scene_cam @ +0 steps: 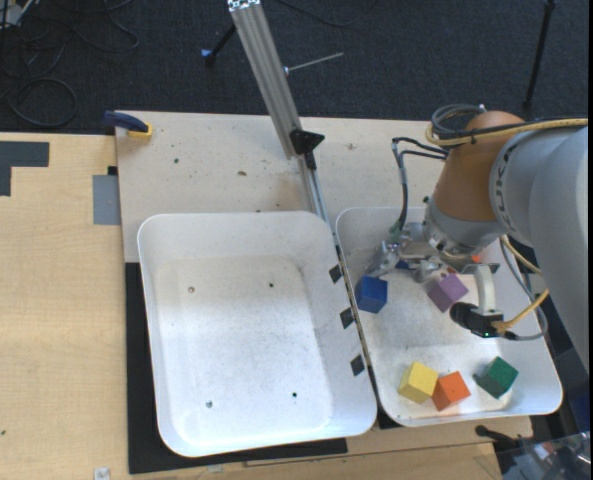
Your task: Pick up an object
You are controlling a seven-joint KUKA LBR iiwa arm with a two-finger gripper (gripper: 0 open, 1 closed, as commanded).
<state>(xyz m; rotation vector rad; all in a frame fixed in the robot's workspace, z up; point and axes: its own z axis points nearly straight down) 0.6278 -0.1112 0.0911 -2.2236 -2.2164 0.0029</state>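
A dark carpeted floor [126, 38] is seen along the top, strewn with black cables [46, 93] at the left. A pale wooden worktop [46, 318] fills the left side, marked with grey patches [14, 163]. A lighter speckled board [216, 163] lies beside it, with a blue-and-yellow clamp [128, 123] at its far corner. A slanted aluminium rail [266, 63] rises from the board. The scene is evenly lit.

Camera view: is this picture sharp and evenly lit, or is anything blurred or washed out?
In the camera view, lighting is even and soft; the left bin looks bright white but its specks stay visible. The blue cube, yellow cube and green cube read crisp with faint shadows. The area around the pincer is cluttered and harder to make out.
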